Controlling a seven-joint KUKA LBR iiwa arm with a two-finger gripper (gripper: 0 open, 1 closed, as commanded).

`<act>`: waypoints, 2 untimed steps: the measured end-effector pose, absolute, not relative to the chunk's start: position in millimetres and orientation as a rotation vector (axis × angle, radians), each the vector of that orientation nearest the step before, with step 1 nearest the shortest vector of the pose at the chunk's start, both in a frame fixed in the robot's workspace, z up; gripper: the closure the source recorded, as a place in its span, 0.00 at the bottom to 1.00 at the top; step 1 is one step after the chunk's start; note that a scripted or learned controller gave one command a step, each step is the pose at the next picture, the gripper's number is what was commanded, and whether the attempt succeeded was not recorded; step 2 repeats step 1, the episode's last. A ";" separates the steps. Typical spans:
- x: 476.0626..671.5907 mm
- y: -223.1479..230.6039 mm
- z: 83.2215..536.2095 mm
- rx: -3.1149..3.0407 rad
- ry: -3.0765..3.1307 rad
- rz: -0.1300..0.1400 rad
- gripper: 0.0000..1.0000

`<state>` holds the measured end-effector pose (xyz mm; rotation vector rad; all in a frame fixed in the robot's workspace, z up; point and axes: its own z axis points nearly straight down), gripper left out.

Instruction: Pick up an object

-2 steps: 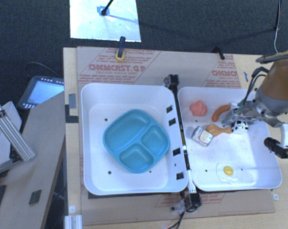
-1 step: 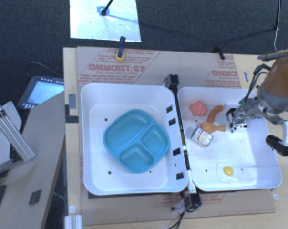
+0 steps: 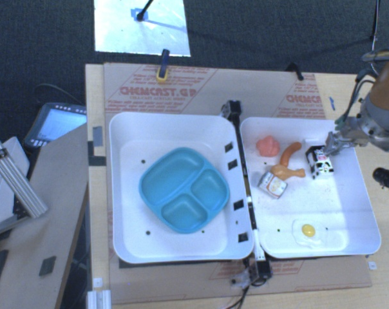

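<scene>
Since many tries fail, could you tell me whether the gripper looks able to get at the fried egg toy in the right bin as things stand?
Probably yes. The fried egg toy lies alone on the right bin's floor near its front edge, with nothing on or against it. The gripper is above the same bin, near the black-and-white toy.

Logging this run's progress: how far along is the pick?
Done: the arm has reached the right bin. In hand: the gripper sits just above the black-and-white cow toy. Left: a visible grasp and lift; the toy rests on the bin floor.
</scene>
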<state>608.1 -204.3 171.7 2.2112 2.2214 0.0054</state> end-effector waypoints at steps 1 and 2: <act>600.4 -206.3 222.8 2.213 2.220 0.005 1.00; 600.4 -206.3 222.8 2.213 2.220 0.005 1.00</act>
